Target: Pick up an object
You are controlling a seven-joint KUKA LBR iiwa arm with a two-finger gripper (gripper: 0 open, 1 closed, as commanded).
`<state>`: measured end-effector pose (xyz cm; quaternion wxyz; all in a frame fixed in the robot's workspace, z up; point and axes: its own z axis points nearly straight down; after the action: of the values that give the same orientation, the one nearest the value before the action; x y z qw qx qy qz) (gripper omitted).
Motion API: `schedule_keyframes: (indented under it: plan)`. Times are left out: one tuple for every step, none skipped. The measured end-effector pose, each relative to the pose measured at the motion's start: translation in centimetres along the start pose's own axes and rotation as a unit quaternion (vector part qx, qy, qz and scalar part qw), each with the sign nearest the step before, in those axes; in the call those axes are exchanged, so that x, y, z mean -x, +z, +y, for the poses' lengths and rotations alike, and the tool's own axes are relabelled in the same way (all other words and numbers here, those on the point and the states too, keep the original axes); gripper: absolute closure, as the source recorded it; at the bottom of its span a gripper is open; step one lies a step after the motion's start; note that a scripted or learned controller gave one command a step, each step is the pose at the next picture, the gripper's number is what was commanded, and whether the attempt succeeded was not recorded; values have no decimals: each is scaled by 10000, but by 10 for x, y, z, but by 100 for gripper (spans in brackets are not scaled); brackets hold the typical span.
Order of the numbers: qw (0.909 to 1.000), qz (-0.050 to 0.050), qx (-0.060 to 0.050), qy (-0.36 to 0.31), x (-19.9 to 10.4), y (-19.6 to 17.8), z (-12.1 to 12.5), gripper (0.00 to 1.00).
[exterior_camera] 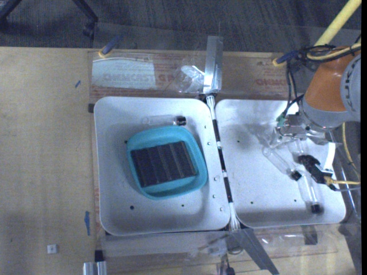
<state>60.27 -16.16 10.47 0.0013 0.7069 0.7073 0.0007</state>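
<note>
Camera view: our grey arm's two-finger gripper [287,153] sits over the right white bin [252,211], right of frame, jaws spread wide, nothing between them. Candidate object, the teal square plastic tray with dark ribbed insert [166,162], lies in the left white bin [109,199], well apart. We judge the pick not started: approach, close, lift all remain.

We see two bins [114,211] of smooth white plastic with a dull sheen. The teal tray [166,160] looks like glossy plastic, its dark insert ribbed. The bench [40,153] is matt wood. The arm [332,90] shows glossy orange casing.
</note>
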Motion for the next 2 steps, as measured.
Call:
schedule_keyframes:
  plan:
    - [10000,0,-1,-1,0,0,0,0]
    - [9998,-8,24,212,-28,17,21,0]
